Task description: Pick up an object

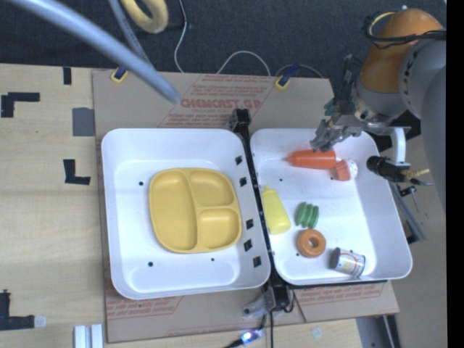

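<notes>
Above the desk [43, 194], the one camera looks down at a slant on two shallow white bins set side by side on a sheet of printed cardboard [217, 96]. Left bin [119, 267] carries a yellow divided plate [194, 210] with three compartments, lying flat near its middle. Right bin [384, 263] carries the loose things: an orange carrot toy [313, 159] lying crosswise near the far wall, with a small red-and-white piece [344, 170] touching its right end; a pale yellow toy [275, 210], perhaps a banana or a corn cob, lying along the left wall; a green ribbed toy [308, 214] just beside it; an orange ring like a doughnut [312, 243] nearer the front; and a small can [349, 262] on its side in the front right corner.

From the right the grey arm [435, 71] with its orange band reaches over the far right corner of that bin. Its hand [324, 142] hangs right at the carrot toy's upper edge, tips pointing down at it. Whether the tips are spread or pressed together I cannot tell at this sharpness, and the carrot looks to be lying on the bin floor.
</notes>
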